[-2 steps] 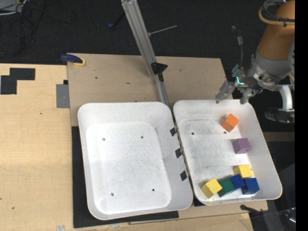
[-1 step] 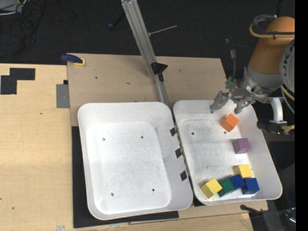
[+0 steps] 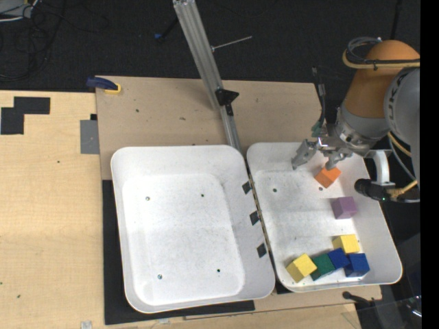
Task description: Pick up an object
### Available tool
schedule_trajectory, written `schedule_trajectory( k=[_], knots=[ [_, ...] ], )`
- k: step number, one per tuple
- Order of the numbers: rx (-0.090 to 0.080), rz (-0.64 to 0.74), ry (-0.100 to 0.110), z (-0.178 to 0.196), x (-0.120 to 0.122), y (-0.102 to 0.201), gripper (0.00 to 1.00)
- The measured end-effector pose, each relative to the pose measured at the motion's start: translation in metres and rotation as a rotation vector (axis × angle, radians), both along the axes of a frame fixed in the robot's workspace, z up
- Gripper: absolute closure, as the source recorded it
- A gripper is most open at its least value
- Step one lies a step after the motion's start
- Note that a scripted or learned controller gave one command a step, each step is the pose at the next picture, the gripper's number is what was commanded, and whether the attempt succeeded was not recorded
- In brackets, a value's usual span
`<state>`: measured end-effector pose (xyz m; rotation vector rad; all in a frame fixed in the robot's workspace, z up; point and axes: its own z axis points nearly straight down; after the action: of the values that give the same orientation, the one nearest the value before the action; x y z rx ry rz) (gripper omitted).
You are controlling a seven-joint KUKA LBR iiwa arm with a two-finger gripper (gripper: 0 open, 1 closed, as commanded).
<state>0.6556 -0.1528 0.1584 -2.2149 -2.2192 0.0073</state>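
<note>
My gripper [image 3: 317,159] hangs over the far part of the right bin [image 3: 288,204], its two fingers spread apart and open. An orange block [image 3: 328,177] lies just below the right fingertip [image 3: 333,160], not between the fingers. A purple block [image 3: 343,207] rests a little nearer, toward the bin's right side. Along the near right corner sit a yellow block [image 3: 346,243], two blue blocks [image 3: 339,258], a green block [image 3: 322,266] and another yellow block [image 3: 300,267].
The left bin [image 3: 178,225] stands beside the right one, joined by black clips [image 3: 254,218]. A slanted metal rail [image 3: 206,60] rises behind the bins. The arm's orange band [image 3: 377,81] and cables are at the right.
</note>
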Motion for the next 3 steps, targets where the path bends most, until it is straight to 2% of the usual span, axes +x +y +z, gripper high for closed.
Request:
schedule_trajectory(
  k=[1,2,3],
  knots=[
    [0.000,-0.002,0.000,-0.045,-0.006,0.000,0.00],
    [0.000,-0.004,-0.005,-0.032,-0.004,-0.001,1.00],
    [-0.002,-0.007,-0.012,0.027,-0.011,-0.005,1.00]
  ],
)
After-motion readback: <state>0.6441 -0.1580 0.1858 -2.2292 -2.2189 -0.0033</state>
